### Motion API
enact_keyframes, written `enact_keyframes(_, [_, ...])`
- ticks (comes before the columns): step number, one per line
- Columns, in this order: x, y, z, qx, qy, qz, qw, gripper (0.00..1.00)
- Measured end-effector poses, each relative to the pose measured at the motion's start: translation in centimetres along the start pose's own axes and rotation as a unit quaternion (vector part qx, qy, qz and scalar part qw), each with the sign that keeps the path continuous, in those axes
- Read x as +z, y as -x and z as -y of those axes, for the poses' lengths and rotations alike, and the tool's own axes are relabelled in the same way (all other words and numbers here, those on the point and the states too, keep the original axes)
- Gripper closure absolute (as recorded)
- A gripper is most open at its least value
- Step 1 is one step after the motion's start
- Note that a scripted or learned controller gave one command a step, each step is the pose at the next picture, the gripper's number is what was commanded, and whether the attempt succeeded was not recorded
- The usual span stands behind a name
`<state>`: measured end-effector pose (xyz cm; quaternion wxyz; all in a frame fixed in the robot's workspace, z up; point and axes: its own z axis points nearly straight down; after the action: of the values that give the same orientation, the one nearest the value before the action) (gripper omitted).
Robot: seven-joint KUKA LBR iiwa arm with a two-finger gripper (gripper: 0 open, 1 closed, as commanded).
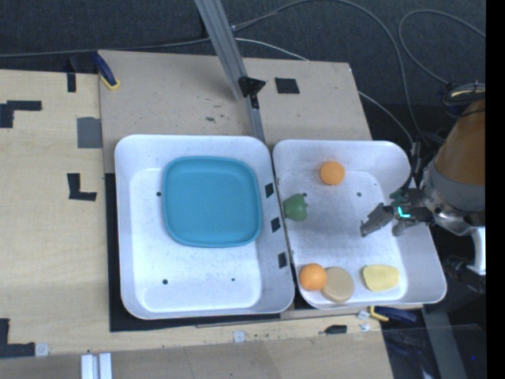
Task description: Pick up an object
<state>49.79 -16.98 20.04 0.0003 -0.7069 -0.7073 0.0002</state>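
In the right bin (418, 247), an orange ball (313, 276), a beige disc (339, 283) and a yellow piece (381, 277) crowd the near wall; a grab there risks nudging neighbours. The gripper (379, 223) hangs farther back, holding nothing, its finger state impossible to tell. Beyond it lie a green object (297, 207) and a second orange ball (332, 173), which may roll.

A robotics lab is showing here: a plywood worktop (197, 93) is carrying two white bins (134, 212), cables (379, 30) are trailing over dark carpet (79, 14), and an aluminium pole (217, 22) is rising overhead.
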Motion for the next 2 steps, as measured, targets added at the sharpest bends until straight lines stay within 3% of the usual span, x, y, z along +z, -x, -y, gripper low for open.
enact_keyframes(1, [0.0,0.0,0.0,0.0,0.0,0.0,1.0,0.0])
enact_keyframes(2, [4.3,-0.1,-0.3,0.0,-0.002,0.0,1.0,0.0])
